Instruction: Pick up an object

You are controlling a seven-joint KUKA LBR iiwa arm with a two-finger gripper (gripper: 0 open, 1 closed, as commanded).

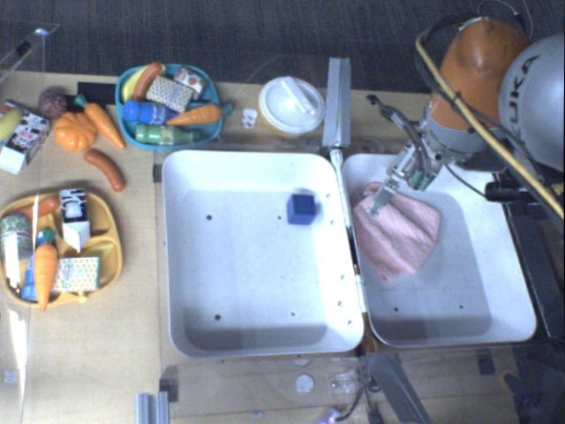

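Pink cloth (399, 233) crumpled in the right-hand bin (494, 316), bunched toward the divider between the two bins. Gripper (385, 194) down at the cloth's upper edge, slanting in from the grey arm (530, 78) with its orange band (477, 51). Fingers (378, 203) touching or just above the fabric — too small and too foreshortened to tell whether spread or pinched together; cannot tell either whether any fold sits between them.

Blue cube (302, 208) alone in the left-hand bin (221, 325), near the divider and well apart from the gripper, untouched by the look of it.

Judged from this: reach made, descent onto the cloth more or less complete, grasp not confirmed. Cloth resting flat on the bin floor, no corner visibly lifted — so not picked up yet. Left to do, likely: close on a fold, raise clear of the bin, hold without the fabric slipping out. Soft, floppy material; a shallow pinch at the edge could easily pull free.

Beyond the left-hand bin on the table (132, 360): toy food in a blue bowl (168, 106), a yellow tray (58, 249), a white lid (292, 102) — none of it within the task's reach.
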